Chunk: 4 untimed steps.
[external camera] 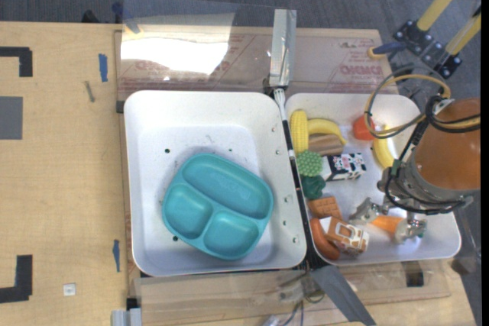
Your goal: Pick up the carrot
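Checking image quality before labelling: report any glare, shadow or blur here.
Camera view: strong glare whitens the clear panel behind the left bin; a soft shadow lies under the teal plate; the carrot by the gripper looks slightly soft.

The hand [388,222] sits low in the right bin [451,246], its two fingers spread either side of the orange carrot [384,224]. The left bin [145,118] holds a teal divided plate [218,204].
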Available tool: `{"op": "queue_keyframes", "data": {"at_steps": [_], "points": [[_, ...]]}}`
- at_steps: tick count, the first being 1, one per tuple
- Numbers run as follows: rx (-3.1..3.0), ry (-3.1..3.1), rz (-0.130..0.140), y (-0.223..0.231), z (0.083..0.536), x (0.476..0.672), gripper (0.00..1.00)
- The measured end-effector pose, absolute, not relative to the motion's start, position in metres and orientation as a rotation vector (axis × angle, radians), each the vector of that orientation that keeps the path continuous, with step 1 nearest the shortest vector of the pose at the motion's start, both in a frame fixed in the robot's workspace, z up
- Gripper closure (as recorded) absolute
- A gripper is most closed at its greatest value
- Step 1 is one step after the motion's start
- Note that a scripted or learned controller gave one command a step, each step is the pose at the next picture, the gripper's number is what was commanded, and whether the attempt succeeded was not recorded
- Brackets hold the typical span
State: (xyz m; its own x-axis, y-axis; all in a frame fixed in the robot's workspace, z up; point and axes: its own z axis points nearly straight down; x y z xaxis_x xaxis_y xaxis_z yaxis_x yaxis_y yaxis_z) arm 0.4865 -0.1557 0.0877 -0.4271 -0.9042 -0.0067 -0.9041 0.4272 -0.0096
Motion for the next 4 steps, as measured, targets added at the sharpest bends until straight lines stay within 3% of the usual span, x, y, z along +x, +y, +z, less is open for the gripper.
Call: {"op": "queue_keyframes", "data": {"at_steps": [1,2,3,4], "points": [[-1.669,2.642,-0.015,-0.155,0.1,0.489,1.0],[-1.472,2.763,-0.019,-0.193,0.233,0.512,1.0],[-1.52,2.738,-0.018,-0.225,0.353,0.506,1.0],[-1.626,2.686,0.004,-0.223,0.323,0.497,1.0]]}}
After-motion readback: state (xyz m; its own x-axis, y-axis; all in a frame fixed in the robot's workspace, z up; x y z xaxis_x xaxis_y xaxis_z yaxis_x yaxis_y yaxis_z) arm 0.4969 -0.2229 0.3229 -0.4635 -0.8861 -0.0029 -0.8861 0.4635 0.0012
